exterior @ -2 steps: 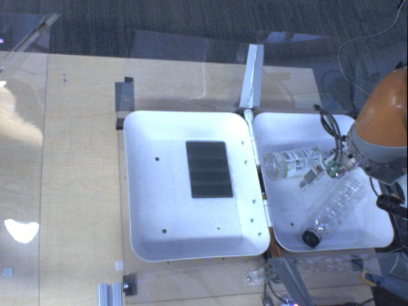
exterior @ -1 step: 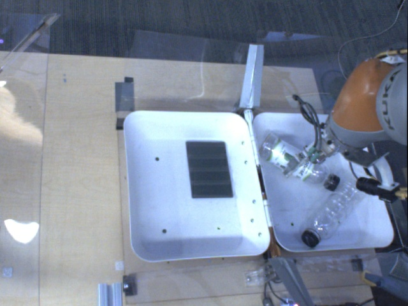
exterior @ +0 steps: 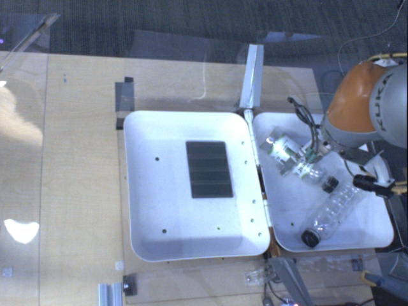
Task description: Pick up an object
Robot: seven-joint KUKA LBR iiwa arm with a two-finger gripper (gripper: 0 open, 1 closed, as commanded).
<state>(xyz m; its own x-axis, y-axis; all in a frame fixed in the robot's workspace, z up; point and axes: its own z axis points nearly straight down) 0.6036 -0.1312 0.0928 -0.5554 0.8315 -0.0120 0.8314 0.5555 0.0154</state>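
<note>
A clear plastic bottle point(exterior: 333, 212) with a black cap lies slanted in the right bin point(exterior: 376, 234), cap toward the front edge. A flat dark rectangular block point(exterior: 209, 169) rests in the middle of the left bin point(exterior: 146, 222). My gripper point(exterior: 284, 150) reaches in from the right and hangs over the back left part of the right bin, up and to the left of the bottle and apart from it. I see nothing clearly held in it.
The two bins meet at a raised rim point(exterior: 260, 183) between the block and the gripper. A grey metal bar point(exterior: 251, 81) stands behind that join. The wooden bench point(exterior: 70, 171) lies bare to the left.
</note>
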